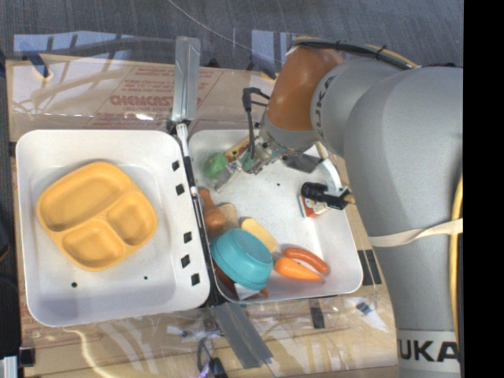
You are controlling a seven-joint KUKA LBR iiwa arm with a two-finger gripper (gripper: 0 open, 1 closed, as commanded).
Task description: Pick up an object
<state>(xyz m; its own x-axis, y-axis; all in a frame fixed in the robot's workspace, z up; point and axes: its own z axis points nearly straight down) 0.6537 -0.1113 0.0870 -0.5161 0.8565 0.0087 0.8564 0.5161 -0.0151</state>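
We see grey arm (394, 132) reaching into right bin (346, 278). Left bin (39, 298) holds yellow divided plate (96, 213). Claw (250, 161) low at right bin far left corner; open or closed, we cannot tell. Teal bowl (242, 257) and carrot (296, 269) well apart, near front. Green object (216, 164) just beside claw, on its left.

A robotics lab: taped cardboard bench (118, 93), two shallow white plastic bins (31, 290), grey industrial arm (394, 156), carpet floor (79, 2).
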